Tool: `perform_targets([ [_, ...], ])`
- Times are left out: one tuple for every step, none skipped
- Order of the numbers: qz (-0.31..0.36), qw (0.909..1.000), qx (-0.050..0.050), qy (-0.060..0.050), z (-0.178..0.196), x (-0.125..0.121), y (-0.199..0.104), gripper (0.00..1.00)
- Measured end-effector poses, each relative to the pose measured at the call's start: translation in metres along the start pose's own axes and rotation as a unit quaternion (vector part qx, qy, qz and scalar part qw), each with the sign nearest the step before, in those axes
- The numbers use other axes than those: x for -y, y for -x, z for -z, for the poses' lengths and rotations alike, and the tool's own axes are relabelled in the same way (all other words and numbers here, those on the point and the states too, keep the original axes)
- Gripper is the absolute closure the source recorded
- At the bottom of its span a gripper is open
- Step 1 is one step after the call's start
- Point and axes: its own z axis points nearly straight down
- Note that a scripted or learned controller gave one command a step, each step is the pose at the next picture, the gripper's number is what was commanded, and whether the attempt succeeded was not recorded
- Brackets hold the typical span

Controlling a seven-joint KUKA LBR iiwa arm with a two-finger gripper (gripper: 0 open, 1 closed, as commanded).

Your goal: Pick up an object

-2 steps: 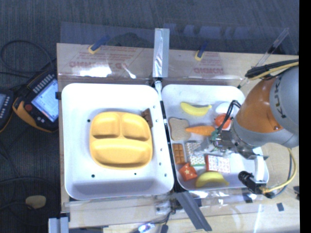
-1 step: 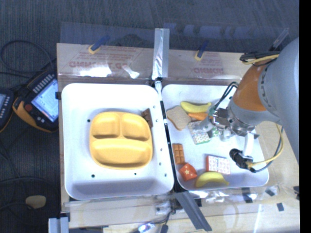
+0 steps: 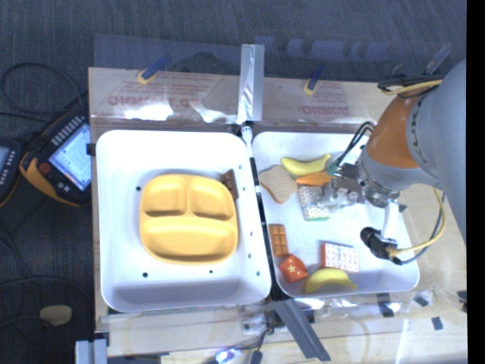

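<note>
The right bin point(image 3: 394, 279) holds several small things: a yellow banana point(image 3: 303, 163), an orange carrot piece point(image 3: 311, 179), a tan bread slice point(image 3: 277, 183), a speckled card point(image 3: 312, 203), a brown chocolate bar point(image 3: 278, 239), a red strawberry point(image 3: 292, 266), a pink-edged patterned box point(image 3: 340, 256) and a second banana point(image 3: 330, 280). My gripper point(image 3: 339, 196) hangs low over the upper middle of this bin, just right of the speckled card and the carrot piece. Nothing shows between its fingers.
The left bin point(image 3: 114, 203) bears a yellow divided plate point(image 3: 188, 218), with a small brown piece point(image 3: 229, 180) at its upper right corner. The arm's grey body and orange band point(image 3: 394, 139) cover the right bin's upper right. A handheld controller point(image 3: 64, 161) lies left of the bench.
</note>
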Motion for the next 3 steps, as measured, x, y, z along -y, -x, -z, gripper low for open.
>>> perform_targets([
  [0.000, 1.0000, 0.001, -0.002, -0.002, 0.001, 0.001, 0.00],
  [0.036, 0.9993, 0.004, -0.009, -0.004, -0.062, -0.024, 0.00],
  [0.055, 0.9985, 0.004, -0.008, -0.021, -0.085, -0.003, 0.00],
])
